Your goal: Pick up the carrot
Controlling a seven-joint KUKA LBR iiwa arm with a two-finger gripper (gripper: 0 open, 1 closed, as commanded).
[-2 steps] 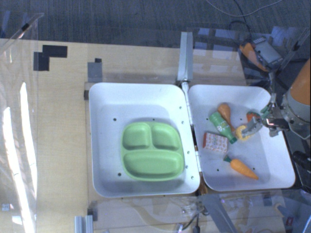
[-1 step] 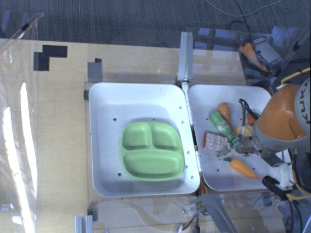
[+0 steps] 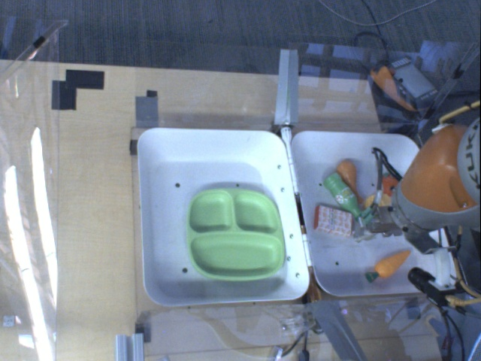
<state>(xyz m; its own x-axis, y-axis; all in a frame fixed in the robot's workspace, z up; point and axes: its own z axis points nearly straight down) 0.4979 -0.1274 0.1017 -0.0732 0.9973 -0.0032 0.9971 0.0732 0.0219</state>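
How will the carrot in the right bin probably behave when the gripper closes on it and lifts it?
The carrot looks like a smooth, rigid toy, so it should probably keep its shape. Its tapered, rounded body may slip or roll between the fingers. It lies flat on the right bin floor, apart from the other items, so a push would likely just slide or spin it.

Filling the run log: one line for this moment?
arm: over right bin | gripper: beside red packet | carrot: on bin floor, not held

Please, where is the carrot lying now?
The carrot lies in the right bin, near its front edge, below the gripper and to the right of the red packet.
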